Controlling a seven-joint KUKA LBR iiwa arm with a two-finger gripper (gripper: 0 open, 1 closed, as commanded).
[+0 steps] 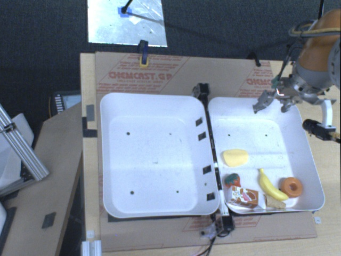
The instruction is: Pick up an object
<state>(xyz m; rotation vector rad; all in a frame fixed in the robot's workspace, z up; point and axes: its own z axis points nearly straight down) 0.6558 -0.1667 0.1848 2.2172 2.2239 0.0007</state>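
The worktop (69,143) is a light tan board. A printed cardboard sheet (160,73) covers its centre, fastened at the far edge by a yellow clamp (143,54). Beyond the far edge, dark carpet (42,31) covers the floor, with a shiny metal plate (127,16) lying on it. An aluminium extrusion (20,145) crosses the worktop's left edge.

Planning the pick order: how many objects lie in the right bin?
5, all near its front: yellow lump, banana, donut, red packet, small red piece. Overlaps may hide more.
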